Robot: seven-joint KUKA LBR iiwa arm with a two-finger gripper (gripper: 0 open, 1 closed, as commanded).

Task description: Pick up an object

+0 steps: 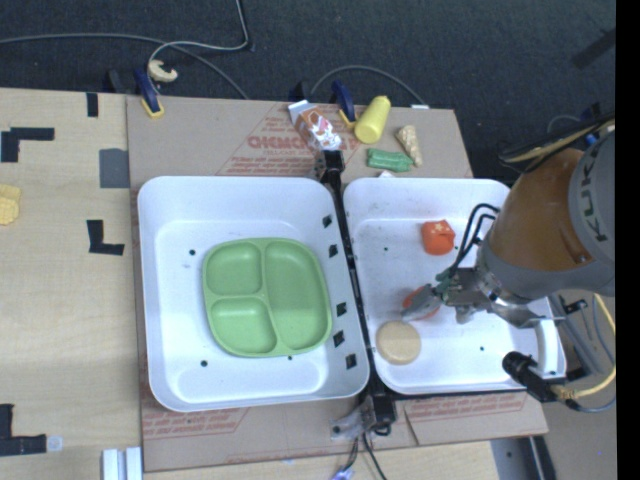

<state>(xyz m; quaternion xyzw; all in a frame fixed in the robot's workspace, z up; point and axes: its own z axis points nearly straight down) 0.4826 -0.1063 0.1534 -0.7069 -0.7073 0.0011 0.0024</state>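
— Nearest candidate for a pick?

— Red piece (420, 302), lying on the floor of the right bin (480, 193), about midway between far and near walls. Sits at the very tip of the arm (545, 238), just to its left.

— Gripped already?

— Cannot tell. Fingers (447, 290) too dark and too small from this slant to read as released or clenched, and no clear sight of the piece between them. Safest treated as not yet held.

— Long axis of the piece?

— Seemingly running from near-left up to far-right, roughly in line with the arm's reach. A guess only, given the blur.

— Other options in the same bin?

— Orange-red block (437, 236), farther back and a little left of the tip, clear of the walls. Tan disc (398, 342), nearer and to the left, close to the divider between the bins. Both apart from the red piece, not touching it.

— And the left bin (170, 268)?

— Green divided plate (267, 296), well apart from the arm, across the divider. Poor choice from here.

— So, for the coming move?

— Probably a closing across the red piece's short side, then a straight lift. Main risk: nudging the piece leftward rather than trapping it.
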